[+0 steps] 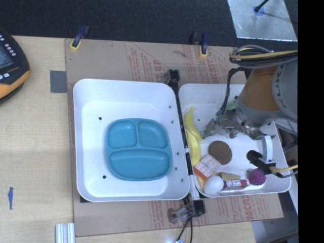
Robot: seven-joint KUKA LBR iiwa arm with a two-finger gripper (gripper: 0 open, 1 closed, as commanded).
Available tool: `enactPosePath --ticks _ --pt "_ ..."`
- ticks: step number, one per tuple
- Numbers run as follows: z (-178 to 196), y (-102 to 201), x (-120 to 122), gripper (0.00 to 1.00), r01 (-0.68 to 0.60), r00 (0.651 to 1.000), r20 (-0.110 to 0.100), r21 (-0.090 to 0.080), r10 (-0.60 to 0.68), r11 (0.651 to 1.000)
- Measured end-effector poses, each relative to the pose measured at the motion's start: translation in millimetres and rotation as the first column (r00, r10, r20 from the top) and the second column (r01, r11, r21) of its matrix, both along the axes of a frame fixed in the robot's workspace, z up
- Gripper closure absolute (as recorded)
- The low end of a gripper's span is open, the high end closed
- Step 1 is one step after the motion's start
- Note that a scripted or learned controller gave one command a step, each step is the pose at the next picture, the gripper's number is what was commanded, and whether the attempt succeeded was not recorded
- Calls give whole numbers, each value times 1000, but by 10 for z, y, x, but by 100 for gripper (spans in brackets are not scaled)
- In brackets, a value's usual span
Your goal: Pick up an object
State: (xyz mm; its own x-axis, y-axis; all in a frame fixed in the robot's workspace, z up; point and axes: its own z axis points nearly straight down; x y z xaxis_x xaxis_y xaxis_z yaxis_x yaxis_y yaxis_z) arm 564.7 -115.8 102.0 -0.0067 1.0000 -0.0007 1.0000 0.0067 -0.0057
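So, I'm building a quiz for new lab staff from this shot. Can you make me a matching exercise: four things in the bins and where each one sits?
Things:
1. blue divided plate
2. banana
3. white egg
4. purple ball

Places:
A. front of the right bin, near its left corner
B. middle of the left bin
C. along the right bin's left wall
D. front right of the right bin

Pairs: 1-B, 2-C, 3-A, 4-D
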Motion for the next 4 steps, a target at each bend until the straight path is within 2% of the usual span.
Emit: enactPosePath --ticks 1,2,3,4 --pt "-114 -282 -424 0 6 1000 -3 1 -6 1000" --pt "1 -275 -397 100 2 1000 1 1 -2 1000" --pt "644 -828 38 100 6 1000 12 -4 -6 1000" --pt "604 -800 10 0 4 1000 3 1 -4 1000"
